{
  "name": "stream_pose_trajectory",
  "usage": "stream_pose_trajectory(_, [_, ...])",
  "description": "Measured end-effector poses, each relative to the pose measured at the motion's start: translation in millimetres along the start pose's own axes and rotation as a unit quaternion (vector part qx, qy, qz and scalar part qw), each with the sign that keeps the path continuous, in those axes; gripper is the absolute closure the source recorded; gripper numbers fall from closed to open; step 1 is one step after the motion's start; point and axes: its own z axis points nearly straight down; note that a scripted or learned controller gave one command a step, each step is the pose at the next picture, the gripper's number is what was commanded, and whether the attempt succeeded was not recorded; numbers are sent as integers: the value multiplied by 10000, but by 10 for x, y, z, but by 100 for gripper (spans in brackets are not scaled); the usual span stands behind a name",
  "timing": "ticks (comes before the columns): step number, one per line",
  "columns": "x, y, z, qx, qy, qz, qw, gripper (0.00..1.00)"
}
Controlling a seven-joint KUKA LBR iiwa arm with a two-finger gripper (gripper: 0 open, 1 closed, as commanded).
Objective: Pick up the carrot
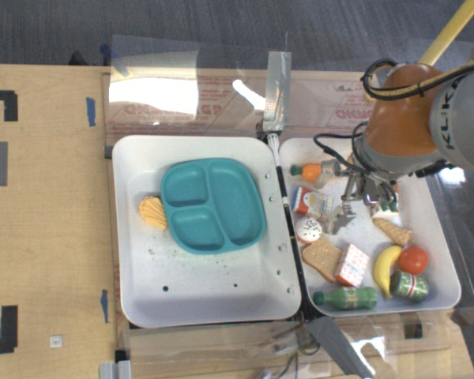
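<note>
Two shallow white bins: left bin (134, 290) holds one teal divided plate (213, 204) and one yellow shell-shaped piece (152, 211). Small orange carrot (311, 171) lies far-left in right bin (446, 290). Metal two-finger gripper (351, 208) hangs open, nothing between fingers, right of carrot.

Not much I can actually read from up here. My arm (458, 121) has big white letters on the grey casing, cut off at the frame edge, looks like "KL". The clear panel (221, 105) behind the bins carries reddish print, too blurry to make out. Labels on the small packages are unreadable too.
</note>
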Motion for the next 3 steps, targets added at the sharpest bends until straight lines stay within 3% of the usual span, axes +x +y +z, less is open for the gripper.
stream_pose_trajectory(1, [-555, 499, -1013, -8, -61, -201, 9998, 0])
stream_pose_trajectory(2, [-554, 88, -37, -26, 6, 142, 9999, 0])
stream_pose_trajectory(3, [-509, 94, -56, -1, -52, 386, 9992, 0])
